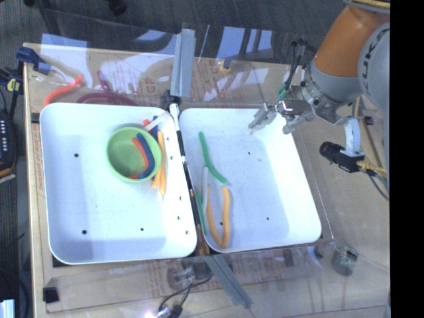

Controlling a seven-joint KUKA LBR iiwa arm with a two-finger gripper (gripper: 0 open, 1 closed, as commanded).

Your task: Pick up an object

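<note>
My gripper hangs over the back right part of the right bin, open, with nothing between its fingers. Well to its left and nearer the front, a green strip lies in the right bin. An orange loop-shaped piece and a pale stick lie near that bin's left wall. In the left bin sits a green bowl holding red and blue curved pieces. Orange and white sticks lie at the bowl's right side.
A metal divider bar stands behind the seam between the bins. Red and purple cords lie behind the left bin. A black fitting sticks out from the arm to the right of the right bin.
</note>
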